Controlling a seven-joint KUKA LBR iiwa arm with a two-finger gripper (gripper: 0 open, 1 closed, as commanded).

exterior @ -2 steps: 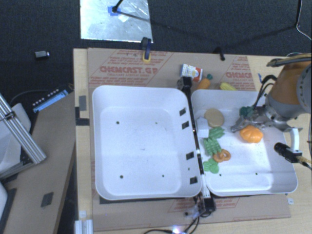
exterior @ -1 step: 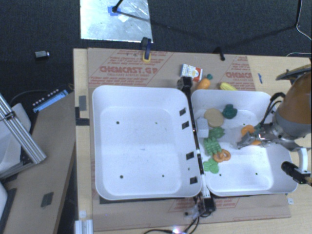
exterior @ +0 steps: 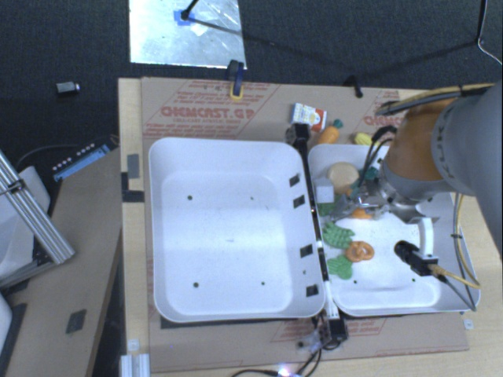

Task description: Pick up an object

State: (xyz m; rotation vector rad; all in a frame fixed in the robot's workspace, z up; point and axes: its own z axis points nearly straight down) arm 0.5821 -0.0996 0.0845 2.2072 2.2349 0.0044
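Objects [exterior: 343,246] for picking, small toys, lie in the right bin [exterior: 393,293] along its left wall, just left of and below our hand [exterior: 363,203], whose grip state we cannot tell.

The grey arm [exterior: 464,144] comes in from the right edge, its thick body lying across the upper right of the scene. An orange band [exterior: 413,144] circles it just above the wrist, facing left. Below the band the wrist turns downward and leftward, ending in the hand [exterior: 363,203], which is low and points toward the near left. Dark cables loop along the far side of the wrist. The fingertips are too cluttered to read.
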